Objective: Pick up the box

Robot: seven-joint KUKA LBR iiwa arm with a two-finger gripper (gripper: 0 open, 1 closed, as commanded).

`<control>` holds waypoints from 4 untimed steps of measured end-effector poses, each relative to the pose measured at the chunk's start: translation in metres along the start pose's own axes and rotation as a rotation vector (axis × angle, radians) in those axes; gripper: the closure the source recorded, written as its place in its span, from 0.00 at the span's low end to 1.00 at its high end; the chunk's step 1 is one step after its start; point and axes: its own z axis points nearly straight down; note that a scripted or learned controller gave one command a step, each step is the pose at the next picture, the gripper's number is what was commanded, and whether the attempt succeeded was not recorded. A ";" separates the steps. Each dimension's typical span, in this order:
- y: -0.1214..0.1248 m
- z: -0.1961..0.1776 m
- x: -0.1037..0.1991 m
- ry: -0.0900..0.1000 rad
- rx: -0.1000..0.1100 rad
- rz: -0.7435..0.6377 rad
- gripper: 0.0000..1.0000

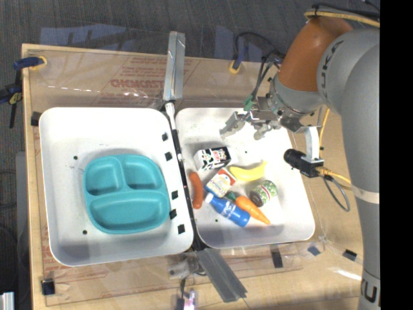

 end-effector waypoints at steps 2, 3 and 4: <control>0.032 0.105 0.025 -0.010 -0.034 -0.117 0.00; -0.027 0.104 -0.041 -0.017 -0.036 -0.122 0.00; -0.023 0.106 0.028 -0.012 -0.035 -0.135 0.00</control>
